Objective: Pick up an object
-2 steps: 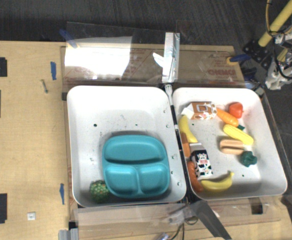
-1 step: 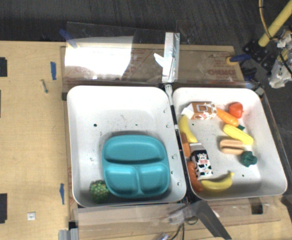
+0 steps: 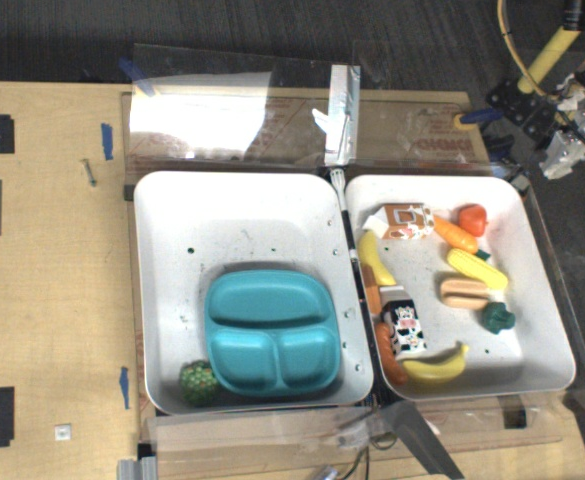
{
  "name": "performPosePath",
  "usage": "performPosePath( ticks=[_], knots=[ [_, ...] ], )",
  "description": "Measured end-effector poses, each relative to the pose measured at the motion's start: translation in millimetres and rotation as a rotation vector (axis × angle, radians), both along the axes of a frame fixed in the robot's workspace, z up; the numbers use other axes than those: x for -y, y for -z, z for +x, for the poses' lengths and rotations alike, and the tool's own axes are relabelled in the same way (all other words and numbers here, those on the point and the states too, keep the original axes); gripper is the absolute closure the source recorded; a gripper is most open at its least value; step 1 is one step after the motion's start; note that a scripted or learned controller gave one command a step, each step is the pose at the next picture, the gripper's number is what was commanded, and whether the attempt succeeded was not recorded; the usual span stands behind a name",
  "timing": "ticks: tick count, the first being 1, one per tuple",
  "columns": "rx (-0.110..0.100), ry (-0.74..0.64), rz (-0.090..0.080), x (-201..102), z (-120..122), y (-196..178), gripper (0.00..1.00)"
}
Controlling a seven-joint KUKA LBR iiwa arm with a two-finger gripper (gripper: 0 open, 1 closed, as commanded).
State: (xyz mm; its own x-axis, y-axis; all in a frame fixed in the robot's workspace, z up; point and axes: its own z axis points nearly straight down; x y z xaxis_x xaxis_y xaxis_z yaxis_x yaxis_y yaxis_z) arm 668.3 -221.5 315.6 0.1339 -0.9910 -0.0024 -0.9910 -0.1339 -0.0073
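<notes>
Landmark: I take the teal divided tray (image 3: 271, 330) in the left bin (image 3: 162, 218).
Green ball (image 3: 199, 380): touching the tray's lower-left corner.
Right bin (image 3: 547, 338): right of the tray, holding bananas (image 3: 435, 364), a carrot (image 3: 456, 234), a tomato (image 3: 471, 217), a hot dog (image 3: 464, 292), a cow-print carton (image 3: 405, 329).
Labels: no writing I can read.
Gripper (image 3: 570, 143): far upper right of the tray, outside the bins; I cannot tell its grip.

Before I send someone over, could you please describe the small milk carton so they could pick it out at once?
Look in the right-hand white bin, along its left wall. Near the front lies the milk carton, just above a yellow banana. It is the one white box with black cow patches.
</notes>
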Motion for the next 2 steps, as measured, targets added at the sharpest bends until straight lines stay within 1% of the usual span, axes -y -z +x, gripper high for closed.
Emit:
performPosePath(
  ticks=[1,2],
  knots=[
    [0.003,-0.333,-0.002,-7.1,0.1,-0.3,1.0],
    [0.004,-0.623,-0.006,-10.4,0.3,-12.5,1.0]
  ],
)
